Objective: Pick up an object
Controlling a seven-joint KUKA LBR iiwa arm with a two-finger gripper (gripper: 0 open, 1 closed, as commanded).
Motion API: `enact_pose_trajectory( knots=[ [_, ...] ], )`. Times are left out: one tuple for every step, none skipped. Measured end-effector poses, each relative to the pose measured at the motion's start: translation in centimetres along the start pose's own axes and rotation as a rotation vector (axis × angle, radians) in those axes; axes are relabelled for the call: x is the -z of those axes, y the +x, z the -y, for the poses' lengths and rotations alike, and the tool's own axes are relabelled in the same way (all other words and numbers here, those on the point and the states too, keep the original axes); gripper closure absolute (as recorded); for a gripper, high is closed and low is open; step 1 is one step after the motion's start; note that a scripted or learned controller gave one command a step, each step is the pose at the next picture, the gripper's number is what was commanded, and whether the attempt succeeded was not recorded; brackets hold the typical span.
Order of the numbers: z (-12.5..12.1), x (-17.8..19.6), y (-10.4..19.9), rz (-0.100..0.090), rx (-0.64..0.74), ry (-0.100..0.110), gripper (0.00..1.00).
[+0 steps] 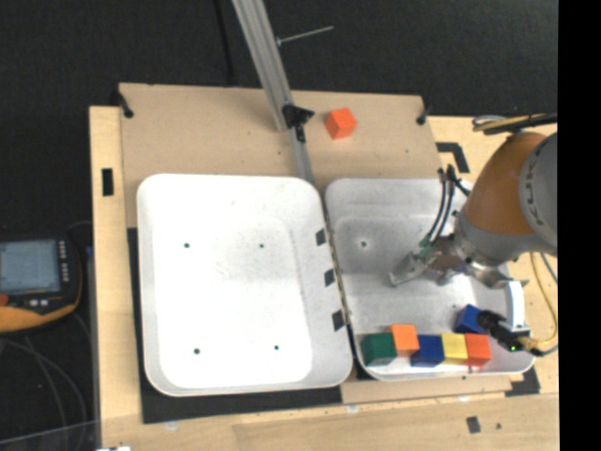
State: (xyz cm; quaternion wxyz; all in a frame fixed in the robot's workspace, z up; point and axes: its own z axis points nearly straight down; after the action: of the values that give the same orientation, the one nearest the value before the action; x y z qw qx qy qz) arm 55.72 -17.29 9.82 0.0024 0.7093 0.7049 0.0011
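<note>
You have two shallow white plastic bins side by side on the tan wooden worktop (pixel 216 134). The left bin (pixel 235 280) shows a bare white floor with a few small dark dots. The right bin (pixel 376 224) holds all the blocks, and they sit crowded along its near edge.

Look at that near edge: a green cube (pixel 378 348) sits at the left end of the row, with a small orange cube (pixel 405 336) touching it just behind. Next along come a blue cube (pixel 428 349), a yellow cube (pixel 454 348) and an orange-red cube (pixel 478 348), each touching its neighbour. A darker blue block (pixel 470 319) lies just behind the yellow and orange-red ones, close to the arm's wrist.

The grey arm with its orange band (pixel 498 195) reaches in from the right, over the right bin. Its jaws (pixel 410 271) hang low over the bare middle of that bin's floor, pointing left, apart from the row of cubes. You can see nothing between them; whether they stand apart or together cannot be told from this angle.

Outside the bins, one more orange cube (pixel 340 123) rests on the worktop behind the right bin, just beside the foot of a slanted grey metal rail (pixel 263 45). A handheld pendant with a small screen (pixel 33 271) lies off the worktop at the far left.
</note>
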Motion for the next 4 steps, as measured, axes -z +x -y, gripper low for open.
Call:
enact_pose_trajectory(
  knots=[
    [0.8, 0.0, 0.5, 0.002, -0.001, 0.0, 0.0],
    [2.2, 0.0, -1.1, 0.001, 0.005, 0.001, 0.0],
    [-0.3, 0.0, 1.7, 0.0, 0.011, 0.0, 0.0],
    [2.0, 1.6, 3.5, -0.001, 0.01, 0.004, 0.0]
  ],
)
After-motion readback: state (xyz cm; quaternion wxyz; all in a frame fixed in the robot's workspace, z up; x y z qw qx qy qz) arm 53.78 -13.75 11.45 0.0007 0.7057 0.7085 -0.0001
